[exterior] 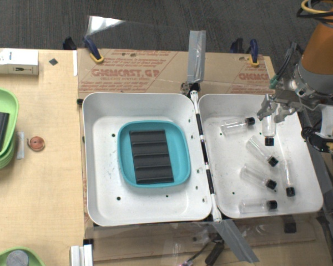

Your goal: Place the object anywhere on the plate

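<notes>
Step in hand: the pick, judged from the tool [269, 115] hanging over the right bin [305, 204] near its far edge, above a clear vial [268, 129].
Tool state: clamped on the vial as far as the view shows; the tube's upper end sits between the fingers.
Task's thing: the vial with a black cap, in the right bin's far half, well apart from the plate.
Its axis: long axis nearly upright in the view, black cap at the lower end, pointing toward the bin's near edge.
Other vials: five more lie scattered in the same bin, one just beside the tool toward the left.
Plate: teal plate [125, 159] in the middle of the left bin [100, 204], a black ribbed insert [151, 155] on it.
Next move: likely lift clear, carry left across the divide between the bins, release over the plate.
</notes>
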You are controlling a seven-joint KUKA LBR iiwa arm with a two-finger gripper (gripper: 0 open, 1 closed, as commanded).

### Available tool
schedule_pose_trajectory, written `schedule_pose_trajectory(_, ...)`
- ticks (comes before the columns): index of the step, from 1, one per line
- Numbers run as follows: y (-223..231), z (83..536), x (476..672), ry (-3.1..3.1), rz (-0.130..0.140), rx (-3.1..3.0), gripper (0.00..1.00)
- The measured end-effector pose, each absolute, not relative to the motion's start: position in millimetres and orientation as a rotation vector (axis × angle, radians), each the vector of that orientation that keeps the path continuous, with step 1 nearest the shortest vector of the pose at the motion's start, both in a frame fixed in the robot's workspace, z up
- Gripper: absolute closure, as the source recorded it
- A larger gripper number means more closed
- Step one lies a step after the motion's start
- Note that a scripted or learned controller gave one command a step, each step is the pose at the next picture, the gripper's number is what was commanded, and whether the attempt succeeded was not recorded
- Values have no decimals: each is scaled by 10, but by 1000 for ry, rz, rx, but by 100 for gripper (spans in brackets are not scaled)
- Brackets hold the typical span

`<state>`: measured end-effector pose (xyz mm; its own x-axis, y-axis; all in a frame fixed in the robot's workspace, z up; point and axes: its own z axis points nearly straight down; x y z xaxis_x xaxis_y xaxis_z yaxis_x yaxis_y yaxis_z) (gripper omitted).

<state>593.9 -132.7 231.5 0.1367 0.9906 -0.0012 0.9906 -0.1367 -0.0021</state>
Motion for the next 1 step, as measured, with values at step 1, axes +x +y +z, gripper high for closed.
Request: schedule_pose_trajectory(1, -1327, 2315, 5940, -2064, 3, -2368, 0)
